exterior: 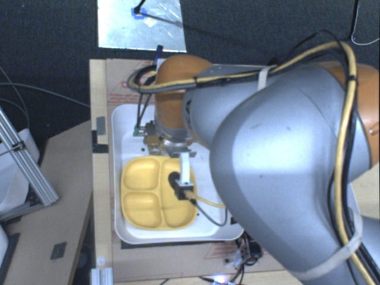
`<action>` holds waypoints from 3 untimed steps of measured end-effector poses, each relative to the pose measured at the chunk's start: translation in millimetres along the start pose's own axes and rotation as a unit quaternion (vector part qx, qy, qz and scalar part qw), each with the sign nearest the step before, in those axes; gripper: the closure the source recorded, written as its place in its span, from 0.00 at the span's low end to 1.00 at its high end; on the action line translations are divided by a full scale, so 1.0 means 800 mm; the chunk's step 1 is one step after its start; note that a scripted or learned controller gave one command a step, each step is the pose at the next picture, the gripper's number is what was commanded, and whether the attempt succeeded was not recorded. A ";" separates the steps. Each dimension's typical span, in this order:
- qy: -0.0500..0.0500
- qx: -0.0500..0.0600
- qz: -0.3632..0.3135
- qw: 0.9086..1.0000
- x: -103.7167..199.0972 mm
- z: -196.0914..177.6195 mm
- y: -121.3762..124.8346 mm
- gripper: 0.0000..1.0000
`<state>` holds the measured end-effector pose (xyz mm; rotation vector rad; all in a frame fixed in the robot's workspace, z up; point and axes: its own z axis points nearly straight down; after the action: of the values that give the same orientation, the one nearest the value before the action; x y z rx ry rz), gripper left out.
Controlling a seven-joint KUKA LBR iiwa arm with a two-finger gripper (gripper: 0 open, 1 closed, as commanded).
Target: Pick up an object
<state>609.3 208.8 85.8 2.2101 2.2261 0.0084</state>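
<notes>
A yellow divided plate [145, 192] with three compartments lies in the white bin [127, 123] at the left, filling its near half. My gripper [160, 146] hangs over the far edge of the plate, just under the orange wrist band [175, 97]. Whether it touches the plate I cannot tell. The grey arm [285, 159] covers the whole right side of the view and hides the second bin.
A shiny metal sheet [141, 16] lies on the dark floor beyond the bench. An aluminium frame [27, 165] stands at the left edge. Bare white bin floor shows to the left of my gripper and along the near rim.
</notes>
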 end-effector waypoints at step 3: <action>0.000 0.004 0.003 1.000 0.033 0.000 -0.157 1.00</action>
<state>483.8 234.4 84.6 2.2216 2.2231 -0.0011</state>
